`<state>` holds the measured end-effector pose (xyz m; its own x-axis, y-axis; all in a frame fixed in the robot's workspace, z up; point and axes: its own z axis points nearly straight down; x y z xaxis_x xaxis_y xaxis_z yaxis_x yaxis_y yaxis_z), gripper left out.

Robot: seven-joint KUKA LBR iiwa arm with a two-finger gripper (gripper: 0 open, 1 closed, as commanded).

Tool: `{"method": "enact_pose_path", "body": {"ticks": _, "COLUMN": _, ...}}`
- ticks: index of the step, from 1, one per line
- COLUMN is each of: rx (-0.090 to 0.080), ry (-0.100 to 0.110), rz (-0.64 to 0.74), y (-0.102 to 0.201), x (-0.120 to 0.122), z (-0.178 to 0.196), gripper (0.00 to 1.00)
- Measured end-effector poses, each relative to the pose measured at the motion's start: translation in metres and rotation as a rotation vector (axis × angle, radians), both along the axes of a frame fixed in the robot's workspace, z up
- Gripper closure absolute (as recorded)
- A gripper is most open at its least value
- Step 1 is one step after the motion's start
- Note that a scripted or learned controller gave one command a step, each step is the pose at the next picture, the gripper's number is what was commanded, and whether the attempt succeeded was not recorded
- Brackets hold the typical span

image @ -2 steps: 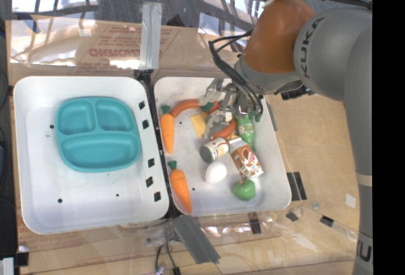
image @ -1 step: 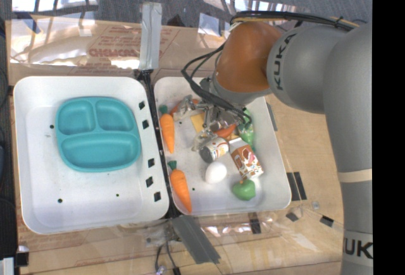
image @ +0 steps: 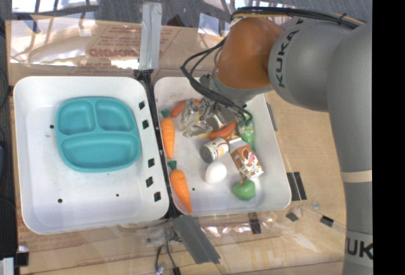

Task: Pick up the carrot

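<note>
Grey KUKA arm with orange band [image: 247, 55]: enters from the right and bends down over the upper part of the right bin.

Left shallow white plastic bin [image: 31, 198]: holds a teal plastic tray with three compartments [image: 98, 133], lying flat toward its upper half.

Right shallow white plastic bin [image: 272, 185]: holds the loose items listed below.

Two-finger metal gripper [image: 201, 117]: low in the upper-middle of the right bin, among the clutter beneath the wrist. Whether the jaws stand wide or narrow cannot be told; nothing is seen between them.

Orange carrot, upper [image: 168, 136]: lies lengthwise along the right bin's left wall, just left of the gripper and apart from it.

Orange carrot, lower [image: 180, 189]: lies near the bin's front left corner, below the first.

Further orange pieces: one by the gripper's upper left [image: 178, 108], one just to its right [image: 222, 131].

Printed brown and white carton [image: 247, 162]: tilted, right of centre.

Small printed can [image: 216, 150]: on its side, touching the carton.

White egg [image: 216, 172]: below the can.

Green rounded plastic item [image: 244, 189]: below the carton, near the front wall.

Second green item [image: 247, 133]: beside the right wall, above the carton.
</note>
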<state>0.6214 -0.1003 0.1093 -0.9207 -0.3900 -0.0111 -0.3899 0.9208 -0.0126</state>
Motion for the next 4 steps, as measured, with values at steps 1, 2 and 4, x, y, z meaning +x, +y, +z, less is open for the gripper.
{"method": "enact_pose_path", "body": {"ticks": 1, "rx": 0.009, "ry": 0.009, "rz": -0.130, "y": 0.059, "x": -0.113, "z": 0.086, "gripper": 1.00}}
{"method": "enact_pose_path", "body": {"ticks": 2, "rx": 0.008, "ry": 0.012, "rz": 0.090, "y": 0.103, "x": -0.085, "z": 0.083, "gripper": 1.00}}
{"method": "enact_pose_path", "body": {"ticks": 4, "rx": 0.009, "ry": 0.016, "rz": -0.270, "y": 0.060, "x": -0.049, "z": 0.082, "gripper": 1.00}}
